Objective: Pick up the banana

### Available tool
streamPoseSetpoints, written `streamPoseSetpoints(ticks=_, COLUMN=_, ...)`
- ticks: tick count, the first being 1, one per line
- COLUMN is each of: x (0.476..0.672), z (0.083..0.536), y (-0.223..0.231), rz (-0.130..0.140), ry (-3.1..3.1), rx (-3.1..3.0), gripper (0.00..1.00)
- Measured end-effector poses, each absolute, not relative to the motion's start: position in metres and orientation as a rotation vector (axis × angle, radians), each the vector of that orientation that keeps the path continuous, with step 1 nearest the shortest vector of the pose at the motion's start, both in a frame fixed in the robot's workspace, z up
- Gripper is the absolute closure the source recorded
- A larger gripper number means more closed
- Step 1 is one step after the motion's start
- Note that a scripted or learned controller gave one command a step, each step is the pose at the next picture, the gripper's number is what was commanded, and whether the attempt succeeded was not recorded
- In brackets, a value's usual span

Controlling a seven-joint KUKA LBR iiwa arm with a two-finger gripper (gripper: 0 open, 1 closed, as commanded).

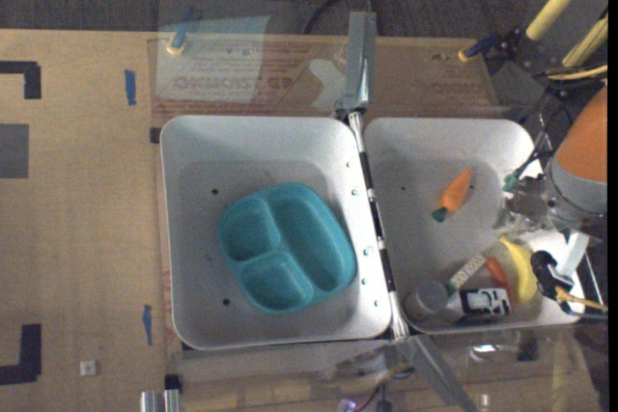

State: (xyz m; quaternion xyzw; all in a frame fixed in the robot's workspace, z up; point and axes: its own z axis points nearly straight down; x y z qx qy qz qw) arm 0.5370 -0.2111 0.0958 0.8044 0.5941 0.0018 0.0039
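- At the far left of the frame we see the tan wooden bench top [77,207], marked with black corner shapes and short strips of blue tape.
- Left of centre sits the left shallow white plastic bin [193,150], and in its middle lies a teal plastic divided plate with three compartments [285,246], turned at a slant.
- Above that bin we see a clear plastic sheet over printed cardboard [217,63], with a black cable looping across the dark floor at the top of the frame.
- Right of centre is the right shallow white plastic bin [435,145]. In its middle lies a small orange toy carrot with a green tip [454,193].
- Along its lower edge we see a grey round-topped container [425,301] and, just beside it, a small black-and-white box [486,301].
- The yellow banana [521,270] lies in the lower right corner of that bin, close to the box.
- At the right edge the grey arm with its orange band [591,150] reaches in, its two-finger gripper [526,207] low over the bin just above the banana. We cannot tell how far the fingers are apart, and we see nothing between them.
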Motion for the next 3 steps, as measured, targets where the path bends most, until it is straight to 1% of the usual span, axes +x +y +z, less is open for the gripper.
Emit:
streamPoseSetpoints(ticks=1, x=0.538, z=0.096, y=-0.206, rz=0.010, ry=1.873, rx=2.522, gripper=0.00)
streamPoseSetpoints(ticks=2, x=0.489, z=0.089, y=-0.206, rz=0.021, ry=1.942, rx=2.464, gripper=0.00)
streamPoseSetpoints(ticks=3, x=0.487, z=0.095, y=-0.213, rz=0.009, ry=1.925, rx=2.471, gripper=1.00)
